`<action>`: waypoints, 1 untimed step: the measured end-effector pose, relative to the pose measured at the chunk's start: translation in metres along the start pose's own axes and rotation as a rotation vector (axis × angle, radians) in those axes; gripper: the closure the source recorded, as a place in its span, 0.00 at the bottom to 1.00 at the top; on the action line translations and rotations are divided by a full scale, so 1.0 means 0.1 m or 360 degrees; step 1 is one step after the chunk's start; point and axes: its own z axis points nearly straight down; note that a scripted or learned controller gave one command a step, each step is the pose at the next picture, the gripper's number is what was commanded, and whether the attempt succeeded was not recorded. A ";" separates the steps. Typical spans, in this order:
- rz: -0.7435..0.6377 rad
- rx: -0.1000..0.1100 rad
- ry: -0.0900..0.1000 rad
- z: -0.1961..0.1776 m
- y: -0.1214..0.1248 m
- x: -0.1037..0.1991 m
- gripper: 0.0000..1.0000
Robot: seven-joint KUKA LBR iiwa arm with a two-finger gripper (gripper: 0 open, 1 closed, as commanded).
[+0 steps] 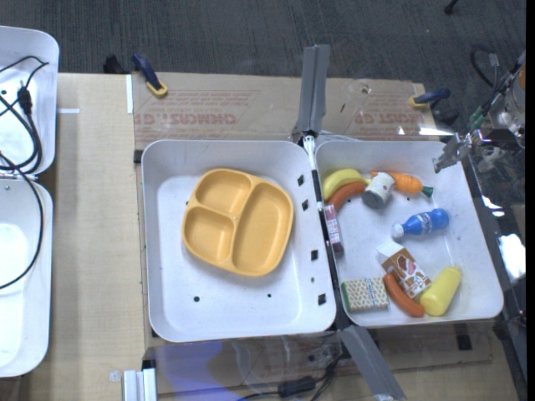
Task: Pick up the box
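Hovering at the right bin's far right rim, the claw (458, 150), grip state unclear, has the box (406, 271) lying diagonally toward the near-left.

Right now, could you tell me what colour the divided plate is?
Yellow-orange plate, seen in the camera view.

Probably a robotics lab: clamped cardboard bench (276, 107), loose cables (21, 124), two white bins (159, 249).

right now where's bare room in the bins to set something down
Left bin: bare floor all around the yellow plate, widest along its near edge. Right bin: a bare patch between banana and cracker; its near right corner is crowded.
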 end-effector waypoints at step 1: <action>0.0395 -0.0001 0.0000 1.04 -0.25 0.62 0.00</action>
